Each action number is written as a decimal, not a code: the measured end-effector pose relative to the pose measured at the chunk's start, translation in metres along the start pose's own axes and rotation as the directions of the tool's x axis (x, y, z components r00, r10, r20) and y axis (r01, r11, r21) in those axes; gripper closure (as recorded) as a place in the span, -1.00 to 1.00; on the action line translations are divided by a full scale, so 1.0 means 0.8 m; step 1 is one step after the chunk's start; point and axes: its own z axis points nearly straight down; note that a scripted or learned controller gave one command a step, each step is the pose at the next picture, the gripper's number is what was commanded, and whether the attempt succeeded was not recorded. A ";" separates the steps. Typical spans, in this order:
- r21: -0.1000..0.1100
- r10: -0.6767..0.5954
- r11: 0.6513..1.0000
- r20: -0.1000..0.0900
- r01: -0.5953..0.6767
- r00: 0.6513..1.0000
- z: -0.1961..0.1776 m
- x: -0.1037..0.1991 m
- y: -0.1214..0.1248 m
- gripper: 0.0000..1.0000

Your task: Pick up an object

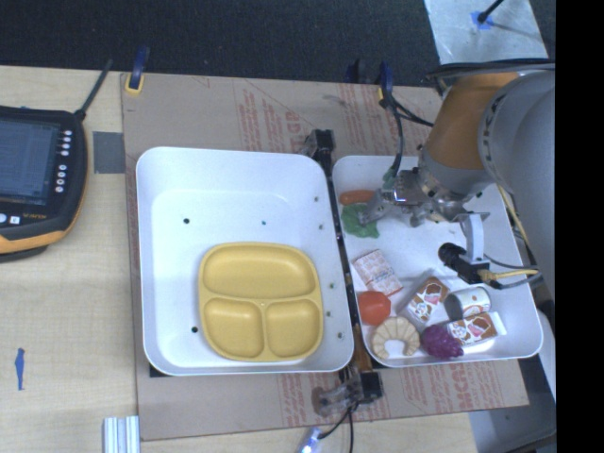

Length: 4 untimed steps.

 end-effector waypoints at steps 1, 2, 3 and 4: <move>0.001 0.000 1.000 0.000 0.000 1.000 0.000 0.001 0.038 -1.00; 0.005 0.000 1.000 0.002 0.000 1.000 0.000 0.008 0.037 -1.00; 0.006 -0.001 1.000 0.002 0.001 1.000 0.000 0.009 0.037 -1.00; 0.006 -0.004 1.000 0.001 0.004 1.000 -0.013 0.010 0.038 1.00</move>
